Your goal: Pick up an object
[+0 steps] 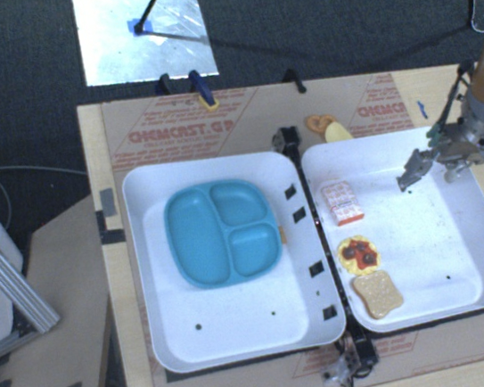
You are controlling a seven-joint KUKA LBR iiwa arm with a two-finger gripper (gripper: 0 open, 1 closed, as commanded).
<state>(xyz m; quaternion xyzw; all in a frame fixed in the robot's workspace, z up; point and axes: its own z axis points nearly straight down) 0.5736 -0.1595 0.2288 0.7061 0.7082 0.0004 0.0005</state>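
— Three pieces lie in the right bin point(463, 227), and the hand point(412, 170) hangs over that bin's upper part, reaching in from the right. Which is nearest?

— My pick is the packet point(341, 202). It sits to the left of the hand and a little toward the camera, near the bin's left wall. The hand is well apart from it; nothing is between the fingers.

— Is the hand open or closed?

— I cannot tell. The tip is small and grey against the white floor, and no gap reads clearly.

— How does the packet lie?

— Flat, with its long axis running roughly up and down the view, tilted slightly. It looks white with red print and a pinkish lower part. So I judge the hand needs to travel left and drop, closing across the short side.

— And the others?

— Below the packet, toward the camera, is a small yellow round with red and dark spots, the pizza point(358, 254). Just below that, nearly touching it, is the toast point(378, 294), tan and flat. Both lie farther from the hand than the packet.

— Anything outside that bin?

— The left bin point(168, 334) holds a blue tray point(223, 232) with three compartments. On the worktop point(239, 112) behind the right bin sit two small yellow-orange things, too small to name.

— Risk?

— All three pieces look thin and flat, likely hard to pinch off the floor.
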